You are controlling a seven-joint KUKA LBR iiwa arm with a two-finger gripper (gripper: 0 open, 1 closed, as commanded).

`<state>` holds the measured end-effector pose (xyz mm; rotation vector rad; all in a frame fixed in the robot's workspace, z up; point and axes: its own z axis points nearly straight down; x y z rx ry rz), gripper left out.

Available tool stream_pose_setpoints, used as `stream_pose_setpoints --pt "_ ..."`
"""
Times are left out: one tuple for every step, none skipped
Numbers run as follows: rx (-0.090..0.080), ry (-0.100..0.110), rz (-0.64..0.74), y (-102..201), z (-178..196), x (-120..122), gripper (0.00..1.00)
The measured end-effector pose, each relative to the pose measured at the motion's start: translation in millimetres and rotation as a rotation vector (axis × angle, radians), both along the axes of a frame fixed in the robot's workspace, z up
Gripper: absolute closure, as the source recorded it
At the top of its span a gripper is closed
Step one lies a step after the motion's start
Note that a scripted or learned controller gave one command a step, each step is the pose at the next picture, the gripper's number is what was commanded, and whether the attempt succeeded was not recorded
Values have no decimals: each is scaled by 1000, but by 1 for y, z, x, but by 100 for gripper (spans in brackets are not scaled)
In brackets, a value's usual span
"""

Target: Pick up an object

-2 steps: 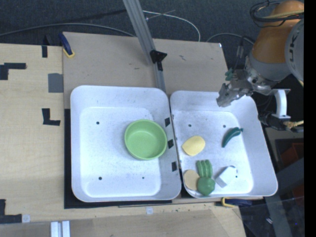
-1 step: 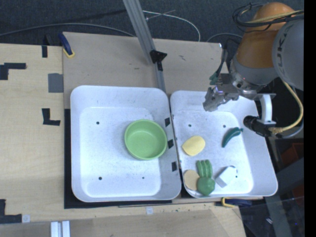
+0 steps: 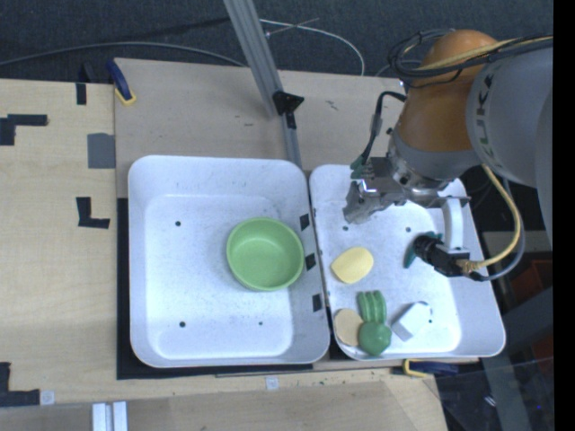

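the end effector [image 3: 361, 206] hangs low over the far left part of the right bin [image 3: 472, 317], close to the wall that bin shares with its neighbour. it points down and a little leftward in the camera view. whether it is spread or pressed together cannot be told from this angle, and no object can be seen pinched in it.

above it the wrist tilts up and to the right into the orange band [image 3: 445, 97], and the grey arm [image 3: 526, 97] bends away toward the right edge of the view, so the whole limb leans in over the right bin from that side.

the things that could be picked up lie nearer the camera in the same bin. a yellow oval piece [image 3: 352, 264] sits just below the end effector, apart from it, near the bin's left wall. further toward the near wall are a green ridged piece [image 3: 372, 304] and a green ball [image 3: 375, 338], touching each other, with a pale yellow disc [image 3: 344, 323] against their left side. a small grey-white block [image 3: 409, 321] lies just to their right.

the left bin [image 3: 180, 241] holds a green bowl [image 3: 265, 254], upright, toward its right side. both bins rest on the pale wooden counter [image 3: 54, 268].
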<state>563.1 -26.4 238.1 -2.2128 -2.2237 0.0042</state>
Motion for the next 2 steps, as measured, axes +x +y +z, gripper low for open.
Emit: stream_pose_setpoints --pt "0 0 1 48 -14 -18 100" --pt "0 -2 2 94 -3 -37 100"
